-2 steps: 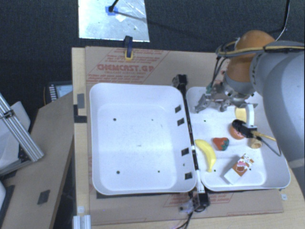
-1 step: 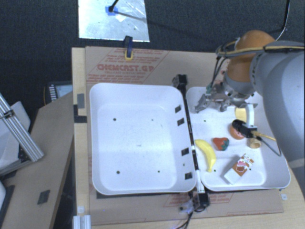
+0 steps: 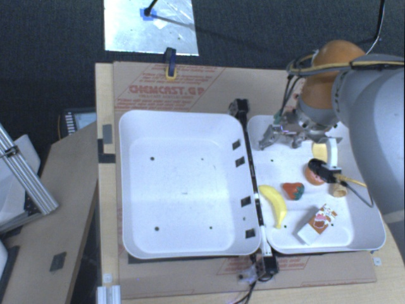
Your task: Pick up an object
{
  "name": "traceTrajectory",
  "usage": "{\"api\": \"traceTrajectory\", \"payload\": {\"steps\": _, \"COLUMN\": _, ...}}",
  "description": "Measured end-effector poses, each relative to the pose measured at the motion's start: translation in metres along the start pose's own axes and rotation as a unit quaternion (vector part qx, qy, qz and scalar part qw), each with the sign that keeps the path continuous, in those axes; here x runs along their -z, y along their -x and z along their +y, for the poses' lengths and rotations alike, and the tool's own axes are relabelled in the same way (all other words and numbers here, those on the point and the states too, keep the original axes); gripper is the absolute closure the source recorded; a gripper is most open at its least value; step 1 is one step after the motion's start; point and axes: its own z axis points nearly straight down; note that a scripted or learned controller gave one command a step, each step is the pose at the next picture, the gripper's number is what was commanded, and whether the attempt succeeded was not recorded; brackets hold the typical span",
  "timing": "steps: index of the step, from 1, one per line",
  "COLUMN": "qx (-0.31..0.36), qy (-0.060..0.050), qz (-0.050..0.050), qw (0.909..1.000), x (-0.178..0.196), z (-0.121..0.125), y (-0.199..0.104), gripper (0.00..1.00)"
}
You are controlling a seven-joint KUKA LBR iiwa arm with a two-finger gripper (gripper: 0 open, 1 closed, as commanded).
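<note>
My claw hung spread wide over the far left corner of the right bin, with nothing between its fingers. Two white bins sat side by side on the worktop, and the left bin lay well apart from my arm. In the right bin I counted five things to pick: one banana by the near left wall, one strawberry just beside it, one orange ball, one yellow block and one small box.
</note>
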Motion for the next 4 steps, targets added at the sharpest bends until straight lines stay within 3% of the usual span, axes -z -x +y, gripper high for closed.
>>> {"api": "traceTrajectory", "payload": {"steps": 1, "qx": -0.003, "qy": -0.002, "qz": 0.001, "qw": 1.0, "x": 0.003, "z": -0.095, "y": -0.011, "gripper": 0.0}}
{"api": "traceTrajectory", "payload": {"steps": 2, "qx": -0.003, "qy": 0.003, "qz": -0.001, "qw": 1.0, "x": 0.015, "z": -0.09, "y": -0.01, "gripper": 1.0}}
{"api": "traceTrajectory", "payload": {"steps": 3, "qx": -0.003, "qy": 0.003, "qz": 0.0, "qw": 1.0, "x": 0.014, "z": -0.09, "y": -0.01, "gripper": 0.0}}
{"api": "traceTrajectory", "payload": {"steps": 4, "qx": 0.0, "qy": 0.006, "qz": -0.001, "qw": 1.0, "x": 0.005, "z": -0.02, "y": -0.009, "gripper": 0.0}}
